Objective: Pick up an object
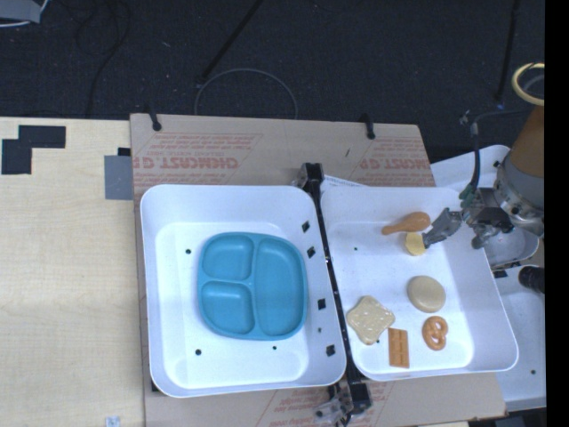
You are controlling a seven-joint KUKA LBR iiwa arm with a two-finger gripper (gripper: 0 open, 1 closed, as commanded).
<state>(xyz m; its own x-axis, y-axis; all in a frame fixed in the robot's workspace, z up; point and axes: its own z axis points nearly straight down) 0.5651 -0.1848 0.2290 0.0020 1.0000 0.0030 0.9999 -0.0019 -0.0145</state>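
The right bin [484, 327] holds several toy food pieces. An orange carrot-like piece [406, 224] and a small yellow chunk [415, 244] lie at its far side. Nearer the front are a beige round bun [427, 293], a pale cracker [370, 318], an orange wafer [398, 347] and a pretzel [435, 332]. My gripper [462, 230] hangs over the bin's right far corner, open, with nothing between its fingers. One fingertip [438, 232] sits just right of the yellow chunk, close to it.
The left bin [169, 238] holds a blue divided plate [251, 285]. A black divider [322, 265] runs between the bins. Both bins rest on a cardboard sheet [267, 154]. Cables hang near the arm at the right.
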